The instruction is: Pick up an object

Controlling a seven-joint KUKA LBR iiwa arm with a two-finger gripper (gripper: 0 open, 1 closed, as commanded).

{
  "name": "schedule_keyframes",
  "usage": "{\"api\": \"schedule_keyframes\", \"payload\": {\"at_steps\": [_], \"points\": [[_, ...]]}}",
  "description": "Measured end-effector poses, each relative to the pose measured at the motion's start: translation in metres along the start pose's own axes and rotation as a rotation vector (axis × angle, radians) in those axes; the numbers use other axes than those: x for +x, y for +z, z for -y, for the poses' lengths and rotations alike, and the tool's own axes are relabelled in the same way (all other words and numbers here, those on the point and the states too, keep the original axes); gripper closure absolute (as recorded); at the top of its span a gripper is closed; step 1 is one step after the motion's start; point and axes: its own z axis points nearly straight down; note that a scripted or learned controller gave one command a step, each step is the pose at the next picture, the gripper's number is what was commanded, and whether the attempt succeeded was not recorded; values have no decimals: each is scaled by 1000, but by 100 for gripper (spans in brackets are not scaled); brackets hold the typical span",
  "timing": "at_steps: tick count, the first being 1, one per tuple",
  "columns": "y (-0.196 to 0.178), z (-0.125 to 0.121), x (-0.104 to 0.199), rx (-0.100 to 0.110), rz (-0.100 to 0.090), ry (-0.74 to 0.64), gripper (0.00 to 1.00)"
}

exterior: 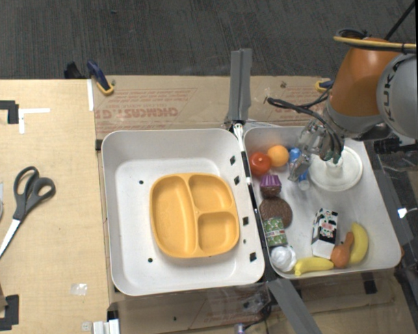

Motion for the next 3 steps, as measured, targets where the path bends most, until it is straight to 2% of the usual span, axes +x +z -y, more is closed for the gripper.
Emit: {"api": "schedule_keyframes", "payload": {"at_steps": [1, 2, 3], "points": [[15, -34, 24, 7, -30, -21, 0], [5, -35, 23, 7, -24, -23, 100], [-182, -37, 60, 9, -31, 64, 100]]}}
